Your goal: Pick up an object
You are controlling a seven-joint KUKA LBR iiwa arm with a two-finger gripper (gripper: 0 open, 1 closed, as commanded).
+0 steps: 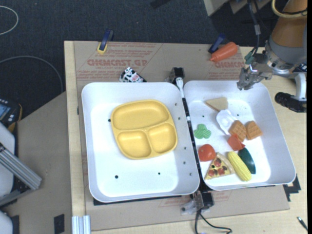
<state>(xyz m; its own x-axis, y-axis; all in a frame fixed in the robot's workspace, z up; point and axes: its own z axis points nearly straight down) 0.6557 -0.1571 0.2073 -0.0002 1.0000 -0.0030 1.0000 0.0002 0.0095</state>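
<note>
**Arm hovering at the far edge of the food bin, nothing picked up yet**

A grey robot arm is reaching in from the right, and its gripper is hanging over the far rim of the right bin. The view is too small to tell how the gripper is set, and nothing is showing in its grasp.

The right bin is holding a cluster of toy foods: a tan wedge, a white piece, two brown waffle-like squares, a green leafy piece, a red tomato, a pizza slice, a yellow corn cob and a dark green vegetable. All are lying on the bin floor, apart from the gripper.

The left bin is holding a yellow divided plate.

The pick appears to be at its start: choosing an object, descending and grasping are all left.
</note>
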